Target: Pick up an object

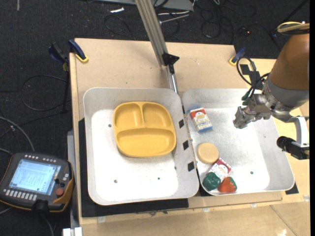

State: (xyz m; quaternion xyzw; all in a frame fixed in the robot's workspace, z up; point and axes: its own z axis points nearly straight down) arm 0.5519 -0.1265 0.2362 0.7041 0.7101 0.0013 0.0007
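Note:
In the right bin (256,151) lie a small white and red carton (200,119), a round tan disc (207,153), a red and white packet (220,169), a green piece (211,181) and a red piece (228,185). My gripper (241,119) hangs over the upper right part of that bin, well to the right of the carton. Nothing shows between its fingers. A yellow divided plate (144,129) rests in the left bin (98,146).
A slanted metal pole (152,26) rises from the back of the bench between the bins. A teach pendant (34,181) lies off the bench at lower left. Blue clamps (76,48) sit on the bench's back corners. Bare bin floor lies right of the small objects.

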